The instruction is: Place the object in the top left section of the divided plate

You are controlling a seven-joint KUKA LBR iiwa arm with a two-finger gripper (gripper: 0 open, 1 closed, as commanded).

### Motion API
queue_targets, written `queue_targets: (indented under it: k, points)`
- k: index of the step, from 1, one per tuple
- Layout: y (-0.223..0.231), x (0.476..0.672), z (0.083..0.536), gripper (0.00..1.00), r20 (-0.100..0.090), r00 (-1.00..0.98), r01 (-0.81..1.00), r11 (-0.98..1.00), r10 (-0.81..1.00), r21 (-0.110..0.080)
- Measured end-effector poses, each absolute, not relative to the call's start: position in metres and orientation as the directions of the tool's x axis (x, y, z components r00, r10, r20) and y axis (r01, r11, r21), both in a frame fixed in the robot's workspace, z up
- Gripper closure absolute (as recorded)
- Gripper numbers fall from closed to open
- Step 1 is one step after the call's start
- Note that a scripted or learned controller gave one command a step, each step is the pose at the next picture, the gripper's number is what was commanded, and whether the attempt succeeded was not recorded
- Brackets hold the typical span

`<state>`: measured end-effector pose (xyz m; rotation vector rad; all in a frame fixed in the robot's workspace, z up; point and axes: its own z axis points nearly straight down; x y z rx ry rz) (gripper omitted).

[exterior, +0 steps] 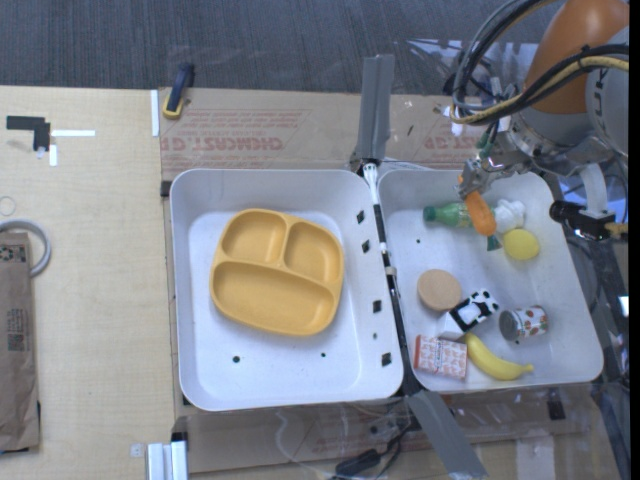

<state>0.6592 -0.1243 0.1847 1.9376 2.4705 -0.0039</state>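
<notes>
Yellow divided plate (277,271) lies bare in the left bin (190,298), top-left section free to receive; gripper (478,183) hangs over the right bin's (575,298) far edge above the orange carrot (481,214) and green bottle (446,214), probably the pick target; jaws' state cannot be told.

Robotics lab test bench, not a home or kitchen. Two shallow white bins (190,298) sit side by side on a plywood bench top (80,268), cardboard sheet (260,128) laid behind them. Grey arm with orange band (590,18) trails thick black cables (500,38). Tape marks (60,133) on the bench. Toy food props: plastic banana (497,360), lemon (521,245). Grey carpet (200,18) beyond.
</notes>
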Motion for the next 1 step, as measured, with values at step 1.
queue_targets:
  k: [1]
  points:
    - [-0.0731,0.5422,0.191,1.0,-0.001,-0.194,0.981,0.194,0.981,-0.002]
